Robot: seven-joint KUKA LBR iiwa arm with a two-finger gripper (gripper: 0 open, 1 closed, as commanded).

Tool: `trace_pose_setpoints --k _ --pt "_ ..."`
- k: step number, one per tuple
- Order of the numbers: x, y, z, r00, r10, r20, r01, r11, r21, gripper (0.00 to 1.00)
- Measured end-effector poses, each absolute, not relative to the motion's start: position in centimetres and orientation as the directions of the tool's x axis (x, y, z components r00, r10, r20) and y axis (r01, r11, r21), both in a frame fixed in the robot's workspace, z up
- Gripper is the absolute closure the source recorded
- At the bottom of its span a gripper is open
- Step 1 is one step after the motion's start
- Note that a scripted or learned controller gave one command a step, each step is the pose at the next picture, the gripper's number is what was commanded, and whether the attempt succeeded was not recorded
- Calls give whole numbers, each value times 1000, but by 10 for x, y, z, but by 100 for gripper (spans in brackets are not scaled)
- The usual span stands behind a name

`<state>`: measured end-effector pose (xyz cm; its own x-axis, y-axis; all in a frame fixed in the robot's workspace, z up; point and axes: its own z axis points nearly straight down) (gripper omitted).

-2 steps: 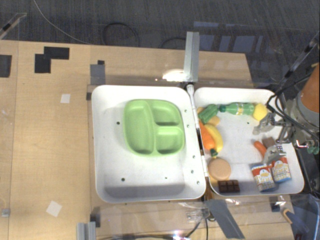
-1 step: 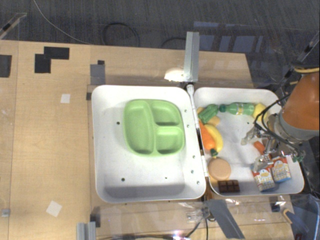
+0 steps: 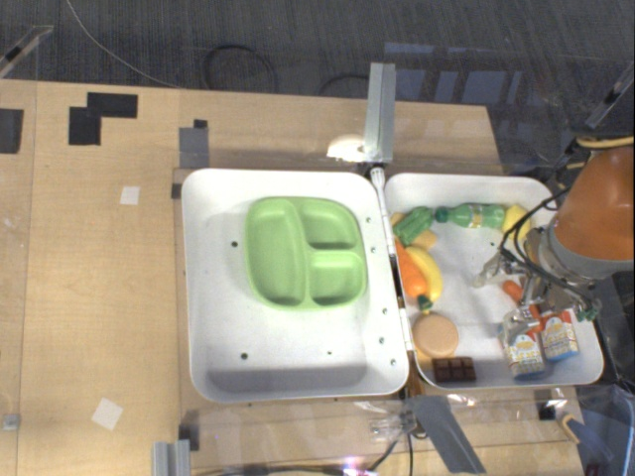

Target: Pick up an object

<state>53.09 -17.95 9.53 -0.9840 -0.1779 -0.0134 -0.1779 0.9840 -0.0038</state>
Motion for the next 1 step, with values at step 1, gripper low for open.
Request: trace_pose_setpoints --k 1 --pt "544 -169 89 -983 -181 -14 -181 984 -4 0"
